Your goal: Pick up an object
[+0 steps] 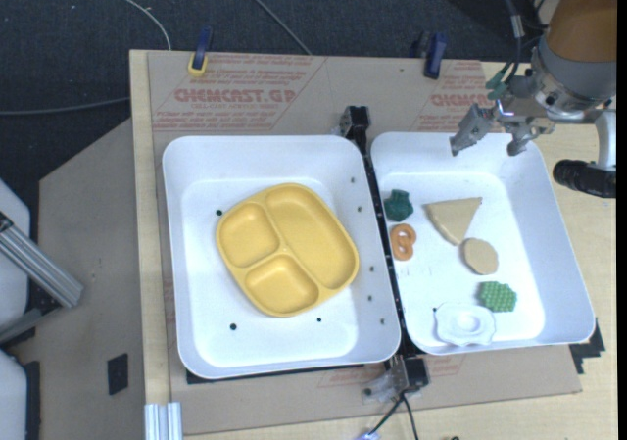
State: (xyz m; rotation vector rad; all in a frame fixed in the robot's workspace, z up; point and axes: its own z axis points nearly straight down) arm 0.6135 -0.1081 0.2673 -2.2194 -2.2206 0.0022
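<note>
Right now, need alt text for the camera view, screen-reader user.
A grey robot arm's open gripper hovers over the far edge of the right white bin, holding nothing. That bin holds small toy foods, including a tan wedge, an orange ring and a green piece. The left bin holds a yellow divided plate.

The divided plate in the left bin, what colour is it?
Yellow; the divided plate shows clearly in the camera view.
</note>
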